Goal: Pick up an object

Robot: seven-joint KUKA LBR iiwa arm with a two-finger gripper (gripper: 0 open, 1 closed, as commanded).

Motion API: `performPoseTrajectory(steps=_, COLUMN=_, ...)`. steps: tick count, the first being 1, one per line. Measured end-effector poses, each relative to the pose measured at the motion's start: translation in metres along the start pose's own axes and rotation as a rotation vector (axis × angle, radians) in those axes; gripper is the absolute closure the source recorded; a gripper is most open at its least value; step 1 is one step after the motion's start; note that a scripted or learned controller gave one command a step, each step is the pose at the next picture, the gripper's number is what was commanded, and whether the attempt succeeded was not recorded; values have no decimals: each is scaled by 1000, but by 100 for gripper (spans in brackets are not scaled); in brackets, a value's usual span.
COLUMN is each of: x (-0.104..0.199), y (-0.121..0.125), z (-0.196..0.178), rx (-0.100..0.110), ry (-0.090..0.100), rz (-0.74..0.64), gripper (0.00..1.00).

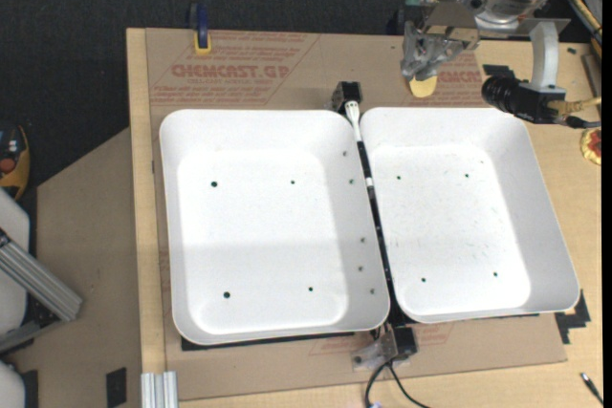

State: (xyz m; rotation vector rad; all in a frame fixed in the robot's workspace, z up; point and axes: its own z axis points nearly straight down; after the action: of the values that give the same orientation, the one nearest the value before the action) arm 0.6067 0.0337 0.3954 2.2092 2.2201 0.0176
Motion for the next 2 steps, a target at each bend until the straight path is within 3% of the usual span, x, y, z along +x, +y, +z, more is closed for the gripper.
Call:
performPoseTrajectory(steps=1, x=19, y=51, z=91, rx=21, ry=-1, rz=2, gripper=100)
performPoseTrajectory(steps=2, x=104, y=56, z=159, rx=24, ry=1, rz=-3, gripper=100)
